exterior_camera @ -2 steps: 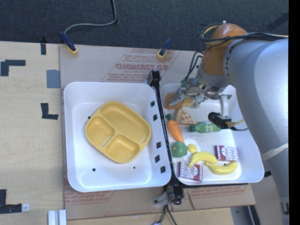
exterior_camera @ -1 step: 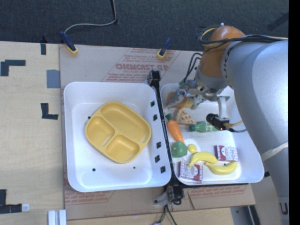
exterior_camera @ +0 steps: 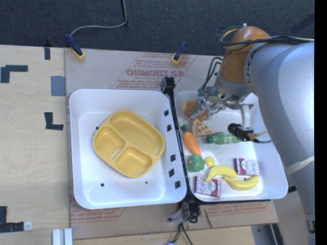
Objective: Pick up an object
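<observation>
My gripper (exterior_camera: 201,111) reaches down into the back left part of the right bin (exterior_camera: 271,185). Its tip is over an orange-brown item (exterior_camera: 190,106) and a pizza slice (exterior_camera: 201,128) close beside it. In front of them lie a carrot (exterior_camera: 192,143), a green bottle (exterior_camera: 223,138), a green pepper (exterior_camera: 195,162), a small yellow piece (exterior_camera: 209,162), a banana (exterior_camera: 232,177) and two red-and-white cartons (exterior_camera: 208,187) (exterior_camera: 247,166). I see nothing held between the fingers.
The left bin (exterior_camera: 82,137) holds a yellow divided plate (exterior_camera: 129,143). A black divider with clips (exterior_camera: 173,137) runs between the bins. The grey arm (exterior_camera: 286,96) covers the right bin's far right side. Cardboard (exterior_camera: 143,70) lies under both bins.
</observation>
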`<state>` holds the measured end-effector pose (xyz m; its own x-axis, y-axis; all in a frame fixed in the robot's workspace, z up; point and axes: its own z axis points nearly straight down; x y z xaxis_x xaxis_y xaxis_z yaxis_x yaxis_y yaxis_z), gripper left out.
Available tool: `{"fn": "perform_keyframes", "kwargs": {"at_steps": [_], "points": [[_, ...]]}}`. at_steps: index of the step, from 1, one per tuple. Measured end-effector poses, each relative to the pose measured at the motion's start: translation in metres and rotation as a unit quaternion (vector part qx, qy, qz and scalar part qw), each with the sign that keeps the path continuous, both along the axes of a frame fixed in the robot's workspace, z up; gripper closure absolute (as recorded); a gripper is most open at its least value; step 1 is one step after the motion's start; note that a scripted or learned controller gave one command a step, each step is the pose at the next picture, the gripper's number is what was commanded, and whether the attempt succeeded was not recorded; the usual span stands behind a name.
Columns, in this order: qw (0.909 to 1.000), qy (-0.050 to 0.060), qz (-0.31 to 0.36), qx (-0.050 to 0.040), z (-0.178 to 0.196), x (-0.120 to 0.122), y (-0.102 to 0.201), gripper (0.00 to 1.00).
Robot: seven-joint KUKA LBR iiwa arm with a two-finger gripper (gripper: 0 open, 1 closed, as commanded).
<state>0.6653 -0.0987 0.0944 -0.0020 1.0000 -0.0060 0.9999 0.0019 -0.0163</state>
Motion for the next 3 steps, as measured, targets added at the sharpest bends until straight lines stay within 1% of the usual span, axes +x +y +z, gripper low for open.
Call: {"fn": "perform_keyframes", "kwargs": {"at_steps": [1, 2, 3], "points": [[1.0, -0.009, 0.001, 0.0035, 0.091, -0.028, 0.082, 1.0], [1.0, -0.004, -0.002, 0.001, 0.089, 0.001, 0.109, 1.0], [1.0, -0.003, -0.002, 0.0004, 0.089, 0.001, 0.118, 1.0]]}}
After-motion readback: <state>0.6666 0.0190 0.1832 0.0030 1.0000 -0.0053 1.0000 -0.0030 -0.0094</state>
